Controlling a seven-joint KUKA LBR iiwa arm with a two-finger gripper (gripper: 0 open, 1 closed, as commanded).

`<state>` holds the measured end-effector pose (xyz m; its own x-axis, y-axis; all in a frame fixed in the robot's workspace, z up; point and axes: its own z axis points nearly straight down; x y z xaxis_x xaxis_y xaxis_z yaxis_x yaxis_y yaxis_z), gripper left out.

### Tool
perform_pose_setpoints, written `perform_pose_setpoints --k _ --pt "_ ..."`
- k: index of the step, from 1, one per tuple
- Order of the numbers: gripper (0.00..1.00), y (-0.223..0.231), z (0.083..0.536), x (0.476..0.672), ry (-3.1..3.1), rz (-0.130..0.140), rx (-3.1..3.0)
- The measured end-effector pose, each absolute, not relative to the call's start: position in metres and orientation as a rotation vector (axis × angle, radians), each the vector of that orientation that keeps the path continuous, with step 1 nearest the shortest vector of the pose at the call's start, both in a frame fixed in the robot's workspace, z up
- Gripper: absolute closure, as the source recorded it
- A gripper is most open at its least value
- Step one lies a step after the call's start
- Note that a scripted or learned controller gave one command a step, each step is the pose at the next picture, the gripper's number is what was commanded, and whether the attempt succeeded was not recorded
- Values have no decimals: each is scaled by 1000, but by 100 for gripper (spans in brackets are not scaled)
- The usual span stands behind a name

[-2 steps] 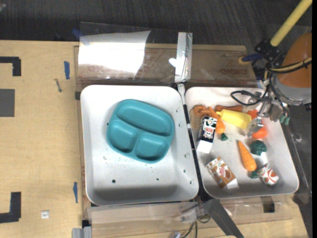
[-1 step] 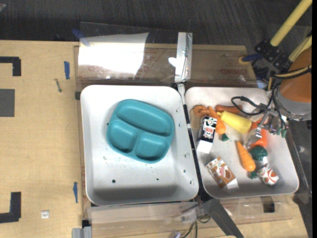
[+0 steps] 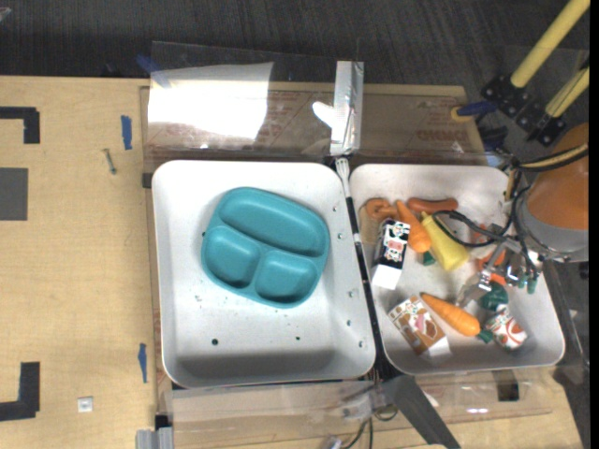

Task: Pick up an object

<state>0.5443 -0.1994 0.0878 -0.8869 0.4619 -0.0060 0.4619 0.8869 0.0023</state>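
Hand (image 3: 501, 274), state indeterminate, sits lower right beside carrot (image 3: 451, 314), yellow bottle (image 3: 444, 243) and carton (image 3: 417, 325).

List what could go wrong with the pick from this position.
1. The toys in the right bin lie crowded: the carrot touches the small carton, so a grasp may catch two things or slip off.
2. The tool sits low near the bin's right wall, where the yellow bottle and black cable lie close; it could snag them.
3. The teal divided plate fills the left bin and looks too wide to grip.
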Motion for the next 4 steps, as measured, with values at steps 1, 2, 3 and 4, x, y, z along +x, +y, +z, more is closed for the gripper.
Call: perform_pose_setpoints --k 1,2,3,4 --pt "0 -173 89 498 2984 1 939" --pt "0 -167 169 574 3057 0 688" --pt "0 -201 93 569 3030 1 817" --pt "0 -195 88 544 3001 1 889"
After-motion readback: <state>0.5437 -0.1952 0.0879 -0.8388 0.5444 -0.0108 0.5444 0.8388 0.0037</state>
